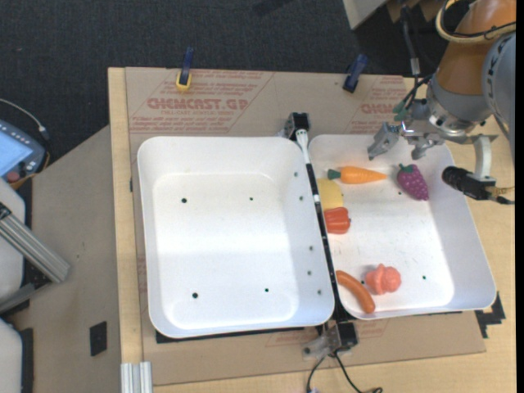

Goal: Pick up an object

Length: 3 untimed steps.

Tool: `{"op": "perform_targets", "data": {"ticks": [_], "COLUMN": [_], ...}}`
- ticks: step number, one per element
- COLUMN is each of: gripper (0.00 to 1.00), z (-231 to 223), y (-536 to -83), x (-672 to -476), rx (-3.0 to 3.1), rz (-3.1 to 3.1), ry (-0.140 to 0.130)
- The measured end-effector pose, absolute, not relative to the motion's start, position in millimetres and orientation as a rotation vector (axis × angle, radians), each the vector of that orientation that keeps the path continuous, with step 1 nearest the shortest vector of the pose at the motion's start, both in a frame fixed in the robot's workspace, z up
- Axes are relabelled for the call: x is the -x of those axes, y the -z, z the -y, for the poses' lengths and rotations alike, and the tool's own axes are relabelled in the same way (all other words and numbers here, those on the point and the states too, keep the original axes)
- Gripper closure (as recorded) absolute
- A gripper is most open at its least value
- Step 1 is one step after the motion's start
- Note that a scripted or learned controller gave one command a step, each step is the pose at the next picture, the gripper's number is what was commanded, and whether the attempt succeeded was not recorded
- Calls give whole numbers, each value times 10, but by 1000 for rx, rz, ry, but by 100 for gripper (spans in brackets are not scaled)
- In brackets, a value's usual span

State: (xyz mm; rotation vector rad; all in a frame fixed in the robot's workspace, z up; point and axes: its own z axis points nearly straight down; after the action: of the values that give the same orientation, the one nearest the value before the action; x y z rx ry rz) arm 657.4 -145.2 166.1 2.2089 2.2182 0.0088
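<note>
The gripper [403, 140] is hovering over the far end of the right bin [458, 244], its two fingers [381, 145] spread apart and gripping nothing. Just below it, a toy carrot [358, 174] is lying beside purple grapes [413, 182]. Along the bin's left wall, a yellow piece [330, 192] is touching a red pepper [336, 219]. Nearer the front, a sausage [355, 291] is lying beside a pink toy [382, 279]. The left bin [225, 236] is sitting alongside.

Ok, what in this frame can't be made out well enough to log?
- Gripper, camera view: too small and blurred to read the finger gap.
- Yellow item: partly behind the bin divider and red pepper; identity unclear.
- Arm: cut off by the right edge.
</note>
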Motion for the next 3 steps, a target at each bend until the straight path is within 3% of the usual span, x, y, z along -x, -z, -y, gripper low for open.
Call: {"op": "perform_targets", "data": {"ticks": [1, 2, 3], "gripper": [100, 100, 100], "z": [1454, 1491, 1052], "y": [-1765, -3867, -3888], "x": [-6534, -6487, -6590], "rx": [-2215, -2207, -2213], "rz": [-2219, -2208, -2223], "ry": [-3, -17, -7]}}
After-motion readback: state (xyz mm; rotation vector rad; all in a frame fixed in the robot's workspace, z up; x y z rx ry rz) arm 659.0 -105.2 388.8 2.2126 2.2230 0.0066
